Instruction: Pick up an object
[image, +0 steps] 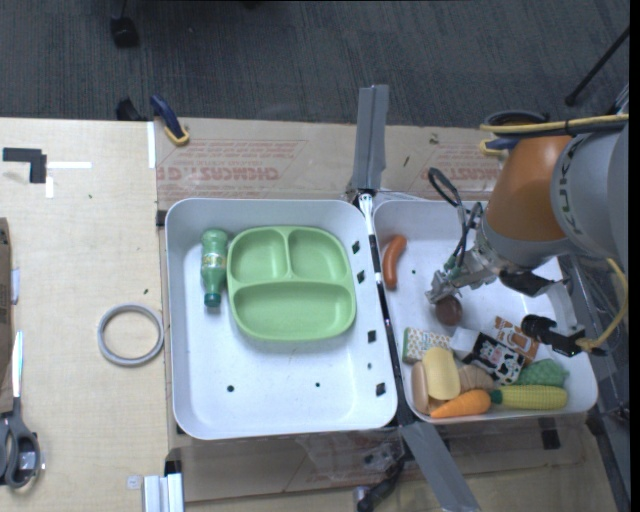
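The end effector (446, 291) hangs over a dark object (449, 310) in the right bin (420, 215); its grip I cannot tell. Crowded neighbours could spoil the grasp.

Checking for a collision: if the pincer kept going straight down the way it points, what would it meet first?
Probably the small dark brown rounded object just below the pincer in the right white bin; depth is unclear.

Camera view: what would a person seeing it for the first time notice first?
Probably the light green three-compartment plastic plate, lying in the left white bin beside a small green bottle. Next, the grey arm's gripper, low in the right white bin just above a small dark brown object, with a heap of toy food along that bin's near side.
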